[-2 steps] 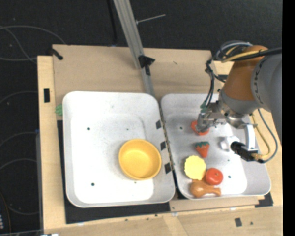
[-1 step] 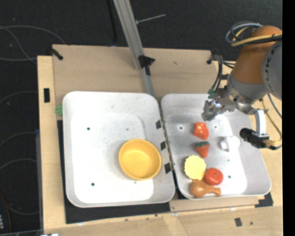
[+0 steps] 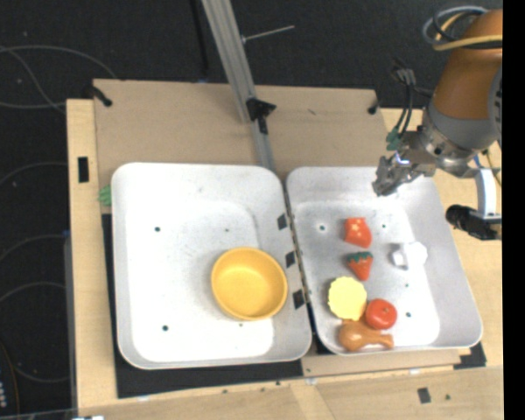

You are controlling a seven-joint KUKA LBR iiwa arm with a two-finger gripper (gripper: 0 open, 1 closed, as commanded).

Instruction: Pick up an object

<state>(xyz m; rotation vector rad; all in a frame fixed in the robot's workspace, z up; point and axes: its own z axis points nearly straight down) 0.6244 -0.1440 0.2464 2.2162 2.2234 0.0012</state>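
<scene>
Overhead: end effector hovering over right bin, grip state unclear.
Red strawberries, yellow disc, tomato lying below; yellow bowl sitting in left bin.

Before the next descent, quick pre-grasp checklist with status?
1. Claw carrying nothing: cannot tell.
2. Targets present in right bin: ok, two strawberries, yellow disc, tomato, drumstick, white piece.
3. Claw above a target: not ok, it hangs over the bin's far corner.
4. Upper strawberry free of neighbours: ok.
5. Tomato, disc and drumstick separated: not ok, clustered.
</scene>
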